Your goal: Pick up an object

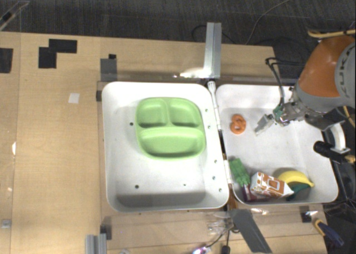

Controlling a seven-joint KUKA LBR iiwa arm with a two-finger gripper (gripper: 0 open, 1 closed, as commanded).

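Near edge: the right bin's (328, 194) near wall has a cluster against it, a carton (268, 185), a banana (295, 178) touching it, and a green thing (240, 171) just to the left.
Candidates: any of these would do, but they crowd each other and sit tight to the wall.
Best target: the orange piece (238, 124) lies alone on bare bin floor, well apart from the cluster and near the wall between the bins.
My fingers: my gripper (265, 123) hangs in the right bin, just right of the orange piece, pointing toward it at a slant; nothing is between the fingers, and I cannot tell how wide they stand.
Step in hand: I judge I am lining up on the orange piece.
How to do it well: centre over it, straddle it evenly, go down to the floor, close gently, since it is small and could skid toward the wall.
Left bin (114, 192): holds a green tray (169, 127), upside nothing, just resting flat.
Desk (50, 153): pale wood with black marks at the far left.
Room: dark carpet beyond, a cable trailing across it.
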